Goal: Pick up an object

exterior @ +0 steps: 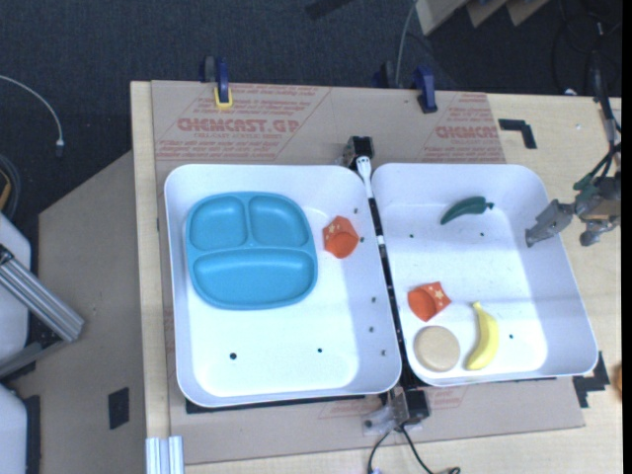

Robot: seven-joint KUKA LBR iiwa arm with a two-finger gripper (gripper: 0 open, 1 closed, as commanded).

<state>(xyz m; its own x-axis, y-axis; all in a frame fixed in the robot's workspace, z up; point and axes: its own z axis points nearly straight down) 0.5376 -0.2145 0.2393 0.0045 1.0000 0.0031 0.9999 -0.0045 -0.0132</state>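
Cardboard-topped bench (296,117) (printed) — dark carpet (89,28) around.

Two bins side by side, things in both.
Left bin (197,363): divided plate (252,250), cup (341,237) right of it. Right bin (553,294): pepper (464,208) at back; strawberry (428,301), cookie (436,348), banana (483,336) in front.

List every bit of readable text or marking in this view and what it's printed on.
"CHEMCAST G.P" in red, on the brown protective sheet behind the left bin.
"CHEMCAS..." again in red, on the same sheet behind the right bin; its end is cut off.
Smaller red lines beneath both prints are too blurred to read.
Nothing readable on the bins or the items in them.
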